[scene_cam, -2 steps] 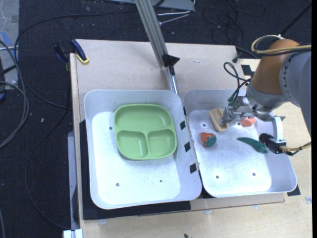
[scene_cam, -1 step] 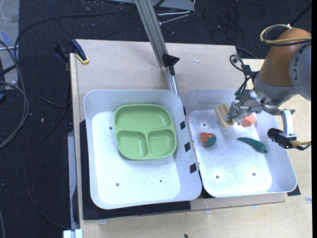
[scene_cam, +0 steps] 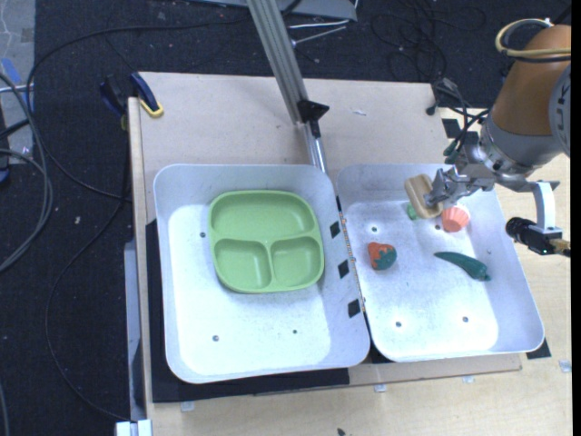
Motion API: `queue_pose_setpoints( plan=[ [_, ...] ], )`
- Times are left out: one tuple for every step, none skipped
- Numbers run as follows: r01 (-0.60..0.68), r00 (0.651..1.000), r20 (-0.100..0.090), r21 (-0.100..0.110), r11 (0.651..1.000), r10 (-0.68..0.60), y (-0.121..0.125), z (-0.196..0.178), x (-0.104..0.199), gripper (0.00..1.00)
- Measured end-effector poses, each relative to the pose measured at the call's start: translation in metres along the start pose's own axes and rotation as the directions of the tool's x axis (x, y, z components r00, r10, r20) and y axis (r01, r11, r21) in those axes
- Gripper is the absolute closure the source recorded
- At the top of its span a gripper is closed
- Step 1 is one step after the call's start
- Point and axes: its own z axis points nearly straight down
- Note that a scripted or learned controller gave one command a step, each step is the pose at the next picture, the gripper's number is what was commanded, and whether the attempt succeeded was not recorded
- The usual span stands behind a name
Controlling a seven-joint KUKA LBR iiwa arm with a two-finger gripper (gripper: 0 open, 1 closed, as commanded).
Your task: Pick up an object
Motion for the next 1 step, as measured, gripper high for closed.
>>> queue_pose_setpoints(
  plan=[
    [0.001,1.000,0.000,0.000,1.000,-0.001,0.0016,-0.0534,-0.0003,1.00]
  ],
)
